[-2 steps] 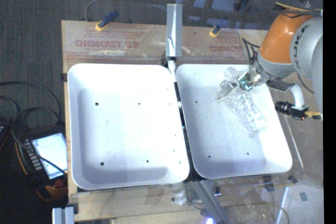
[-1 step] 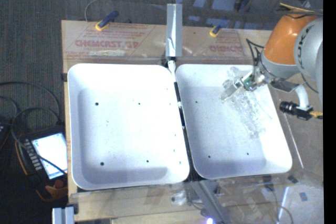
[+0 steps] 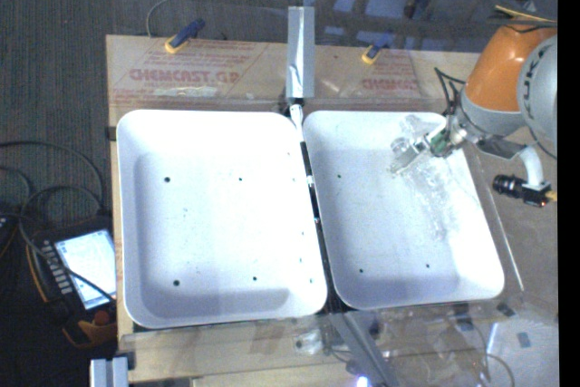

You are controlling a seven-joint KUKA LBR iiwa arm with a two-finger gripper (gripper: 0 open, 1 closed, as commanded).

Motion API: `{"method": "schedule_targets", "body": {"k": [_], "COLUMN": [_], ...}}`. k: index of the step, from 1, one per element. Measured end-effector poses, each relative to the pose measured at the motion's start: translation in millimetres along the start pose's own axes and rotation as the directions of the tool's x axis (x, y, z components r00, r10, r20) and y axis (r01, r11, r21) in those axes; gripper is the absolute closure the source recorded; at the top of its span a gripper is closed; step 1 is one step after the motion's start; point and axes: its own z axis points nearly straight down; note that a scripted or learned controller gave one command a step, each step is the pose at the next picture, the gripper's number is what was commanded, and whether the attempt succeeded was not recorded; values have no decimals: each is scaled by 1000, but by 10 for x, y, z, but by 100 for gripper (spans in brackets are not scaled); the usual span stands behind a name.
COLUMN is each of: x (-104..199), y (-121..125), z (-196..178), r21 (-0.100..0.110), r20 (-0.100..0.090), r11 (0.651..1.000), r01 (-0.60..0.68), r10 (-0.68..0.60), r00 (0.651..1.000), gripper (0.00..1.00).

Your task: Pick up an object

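**Gripper low over the right-hand bin, grasp unclear**

The shallow white plastic bin on the view's right (image 3: 471, 281) serves as the landmark here. The grey KUKA arm with its orange band (image 3: 497, 86) enters over this bin's far right corner. Its pale, blurred two-finger gripper (image 3: 408, 148) sits above the far right part of the bin's floor, just inside the far wall. A small green spot shows at its wrist end. Whether the gripper is open or closed cannot be told from this view, and nothing can be made out in its grasp.

From just under the gripper, a faint glassy smear (image 3: 437, 199) runs toward the near edge of the bin along its right half. It is too indistinct to say whether it is an object to pick up.

Touching the landmark bin's left side is a second shallow white plastic bin (image 3: 127, 195). At the far end of the seam between the two stands a grey metal strip (image 3: 299, 50). Behind both bins lies a brown board with red lettering (image 3: 181, 74), with a yellow-and-blue clamp (image 3: 184, 34) on its far edge. A lit tablet (image 3: 86, 263) lies on the floor well to the left, beyond the second bin.
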Motion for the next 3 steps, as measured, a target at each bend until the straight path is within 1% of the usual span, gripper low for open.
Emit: {"method": "schedule_targets", "body": {"k": [1,2,3], "x": [16,181,168], "y": [300,361,327], "z": [35,51,-41], "r21": [56,59,70], "r20": [-23,-18,-21], "r11": [998,998,997], "r01": [0,-36,-37], "r10": [1,37,39], "r00": [1000,999,999], "gripper": [0,0,100]}}
